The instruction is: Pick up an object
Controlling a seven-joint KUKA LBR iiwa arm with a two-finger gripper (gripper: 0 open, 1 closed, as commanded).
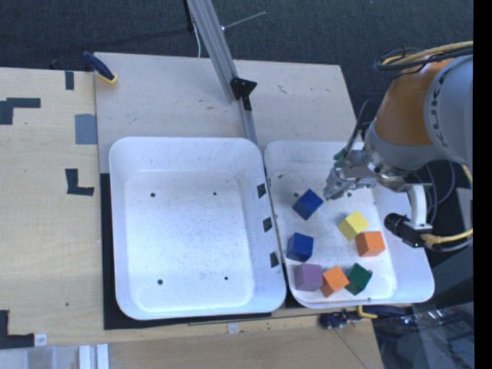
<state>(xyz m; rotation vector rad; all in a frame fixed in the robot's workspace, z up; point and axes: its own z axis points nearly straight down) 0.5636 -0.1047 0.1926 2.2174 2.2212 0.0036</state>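
Jaws (335, 191) beside blue cube (308, 204) — yellow cube (354, 224), orange cube (370, 243) near

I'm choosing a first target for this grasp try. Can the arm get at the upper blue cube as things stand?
Probably yes. The gripper hangs just right of the upper blue cube in the right bin, and that cube sits apart from the other blocks, with bare bin floor around it. Nothing seems to block a descent.

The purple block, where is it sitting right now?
The purple block lies in the right bin near its front edge, just below a blue block and touching an orange block on its right.
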